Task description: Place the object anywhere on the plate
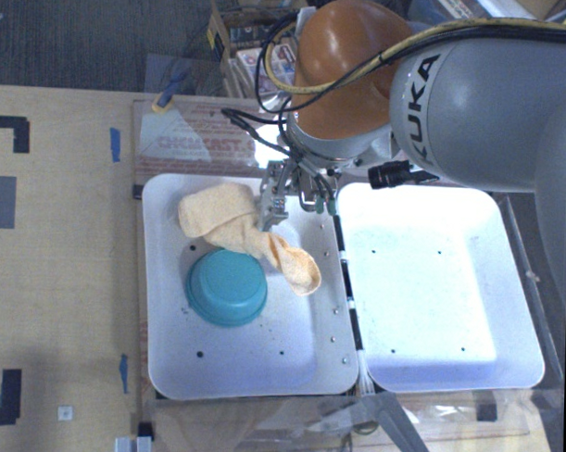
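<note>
A crumpled pale-yellow cloth (238,230) lay in the upper part of the left bin (167,355), stretching from about ten o'clock of the bin's centre toward three o'clock, where its tail end sagged near the bin's right wall. Just below it, at roughly seven o'clock from the cloth's middle, sat a teal plate (227,287), round and seemingly turned rim-down, its upper edge touching or slightly overlapped by the cloth. The gripper (272,211) hung at the cloth's twelve-to-one o'clock side, its tips down against the fabric; whether they were spread or pinching could not be told. The right bin (504,274) lay at three o'clock, brightly lit, under the grey arm (491,98).
</note>
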Controlling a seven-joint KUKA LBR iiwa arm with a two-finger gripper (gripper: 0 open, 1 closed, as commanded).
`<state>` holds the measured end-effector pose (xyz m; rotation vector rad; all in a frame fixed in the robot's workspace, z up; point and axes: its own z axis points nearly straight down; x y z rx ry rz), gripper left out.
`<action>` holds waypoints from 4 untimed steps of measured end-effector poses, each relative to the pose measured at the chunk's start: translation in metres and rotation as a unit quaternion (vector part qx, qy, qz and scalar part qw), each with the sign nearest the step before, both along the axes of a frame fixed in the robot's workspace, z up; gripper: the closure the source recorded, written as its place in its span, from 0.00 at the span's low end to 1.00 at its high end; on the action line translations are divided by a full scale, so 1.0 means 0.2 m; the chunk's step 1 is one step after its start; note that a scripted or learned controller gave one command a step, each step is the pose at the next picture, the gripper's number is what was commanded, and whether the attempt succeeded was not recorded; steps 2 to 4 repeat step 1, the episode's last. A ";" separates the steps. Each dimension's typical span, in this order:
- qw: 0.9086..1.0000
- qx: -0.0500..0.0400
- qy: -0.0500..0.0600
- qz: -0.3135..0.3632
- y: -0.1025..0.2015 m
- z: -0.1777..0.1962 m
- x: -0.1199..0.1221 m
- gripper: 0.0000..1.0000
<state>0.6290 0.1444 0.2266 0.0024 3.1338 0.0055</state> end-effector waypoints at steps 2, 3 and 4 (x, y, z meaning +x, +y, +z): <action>1.000 0.000 0.000 0.000 0.00 0.00 0.00 0.00; 1.000 0.000 0.000 0.000 0.00 0.00 0.00 0.00; 1.000 0.000 0.000 0.000 0.00 0.00 0.00 0.00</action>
